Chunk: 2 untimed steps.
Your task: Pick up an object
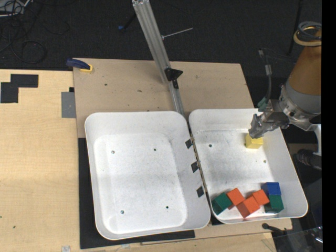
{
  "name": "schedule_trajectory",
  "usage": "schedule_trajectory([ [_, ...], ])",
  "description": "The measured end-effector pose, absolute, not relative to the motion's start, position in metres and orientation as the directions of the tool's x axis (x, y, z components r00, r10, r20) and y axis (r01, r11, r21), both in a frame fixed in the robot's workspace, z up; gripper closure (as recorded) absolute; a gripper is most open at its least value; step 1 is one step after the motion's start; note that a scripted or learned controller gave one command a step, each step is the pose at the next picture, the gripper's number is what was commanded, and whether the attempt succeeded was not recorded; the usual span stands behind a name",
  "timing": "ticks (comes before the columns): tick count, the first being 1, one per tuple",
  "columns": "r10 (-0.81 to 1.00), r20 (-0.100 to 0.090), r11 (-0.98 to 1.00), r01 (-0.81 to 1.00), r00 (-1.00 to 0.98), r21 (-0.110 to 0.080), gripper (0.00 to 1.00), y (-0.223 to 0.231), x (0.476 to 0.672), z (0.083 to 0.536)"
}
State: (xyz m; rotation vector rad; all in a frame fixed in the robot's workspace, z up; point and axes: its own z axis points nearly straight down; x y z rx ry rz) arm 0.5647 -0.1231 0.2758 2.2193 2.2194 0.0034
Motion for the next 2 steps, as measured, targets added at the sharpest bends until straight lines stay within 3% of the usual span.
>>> schedule_trajectory([
  [2, 1.0, 0.003, 0.005, 1.0, -0.005, -0.005, 1.0, -0.028, 0.55, 0.267],
])
